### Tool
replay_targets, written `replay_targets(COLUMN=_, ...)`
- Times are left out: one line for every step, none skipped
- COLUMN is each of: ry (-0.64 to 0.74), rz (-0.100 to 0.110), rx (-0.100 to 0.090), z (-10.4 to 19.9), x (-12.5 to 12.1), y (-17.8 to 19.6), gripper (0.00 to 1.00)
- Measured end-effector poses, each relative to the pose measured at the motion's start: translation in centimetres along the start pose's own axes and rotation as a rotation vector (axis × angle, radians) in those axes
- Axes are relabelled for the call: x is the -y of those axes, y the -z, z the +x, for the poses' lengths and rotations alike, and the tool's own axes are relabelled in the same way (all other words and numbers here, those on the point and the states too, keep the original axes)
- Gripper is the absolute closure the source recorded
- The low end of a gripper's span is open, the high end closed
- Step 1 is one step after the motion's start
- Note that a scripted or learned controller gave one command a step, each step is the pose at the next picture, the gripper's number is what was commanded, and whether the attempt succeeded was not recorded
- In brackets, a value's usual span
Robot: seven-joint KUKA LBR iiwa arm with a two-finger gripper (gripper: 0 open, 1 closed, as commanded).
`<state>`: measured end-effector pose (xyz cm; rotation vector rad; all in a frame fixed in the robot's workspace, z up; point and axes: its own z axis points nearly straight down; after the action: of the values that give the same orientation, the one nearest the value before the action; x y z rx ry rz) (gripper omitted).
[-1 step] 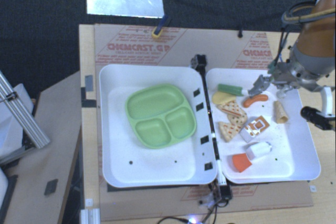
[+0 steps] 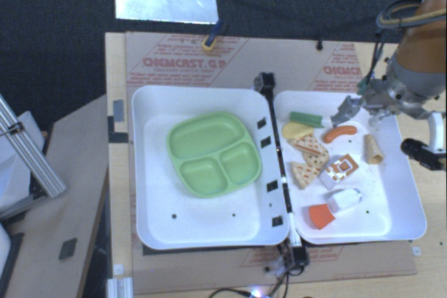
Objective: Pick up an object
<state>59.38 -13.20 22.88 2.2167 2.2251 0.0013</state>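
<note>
Sausage lies near the right bin's far edge — gripper hangs just above it, nothing between its parted fingers, seemingly placed for a grasp.

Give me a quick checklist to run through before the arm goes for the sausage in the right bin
1. Sausage in view in the right bin: ok.
2. Sausage lies apart from the green stick and the cone: ok.
3. Gripper near the target, just above and right of it: ok.
4. Nothing between the fingers already: cannot tell.
5. Gripper lined up over the sausage's middle: not ok, it sits off to one side.
6. Green tray out of the way in the left bin: ok.
</note>
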Motion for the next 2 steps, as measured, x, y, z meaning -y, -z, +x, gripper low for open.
replay_targets(ry=-0.003, rz=0.003, rx=0.0, z=-0.5, x=0.9, y=-5.1, gripper=0.0)
replay_targets(ry=-0.003, rz=0.004, rx=-0.001, z=-0.2, x=1.3, y=-11.4, gripper=0.0)
